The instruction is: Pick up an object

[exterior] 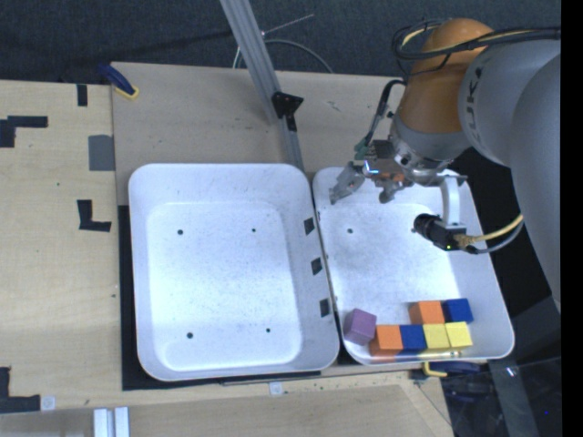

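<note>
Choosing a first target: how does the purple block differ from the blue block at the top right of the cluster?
The purple block sits at the cluster's left end, turned askew, with free sides facing the open bin floor; the blue block sits squarely aligned at the right end, pressed against an orange block and a yellow block. Both are similar-sized cubes in the right bin.

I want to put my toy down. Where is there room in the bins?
The left bin has bare floor from wall to wall. In the right bin, the middle is bare, between the gripper at the far end and the blocks. Its near edge is crowded: purple block, orange block, blue block, yellow block.
</note>
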You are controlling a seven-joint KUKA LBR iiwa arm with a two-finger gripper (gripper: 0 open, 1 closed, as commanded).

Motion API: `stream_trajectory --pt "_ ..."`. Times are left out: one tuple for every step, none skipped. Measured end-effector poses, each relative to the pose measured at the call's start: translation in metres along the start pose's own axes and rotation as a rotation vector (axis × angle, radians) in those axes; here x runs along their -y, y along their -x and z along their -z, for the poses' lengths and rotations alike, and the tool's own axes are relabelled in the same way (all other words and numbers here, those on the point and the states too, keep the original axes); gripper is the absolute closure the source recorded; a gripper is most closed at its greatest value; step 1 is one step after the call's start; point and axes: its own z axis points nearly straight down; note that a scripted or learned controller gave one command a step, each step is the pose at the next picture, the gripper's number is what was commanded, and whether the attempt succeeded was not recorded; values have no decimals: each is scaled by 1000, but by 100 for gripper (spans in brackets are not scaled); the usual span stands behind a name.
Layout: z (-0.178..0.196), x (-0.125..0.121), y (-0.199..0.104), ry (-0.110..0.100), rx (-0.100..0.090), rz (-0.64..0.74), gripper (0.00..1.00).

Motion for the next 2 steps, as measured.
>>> stream_trajectory --pt "-5 -25 -23 0 2 1 0" --pt "32 12 -5 -1 2 -4 0"
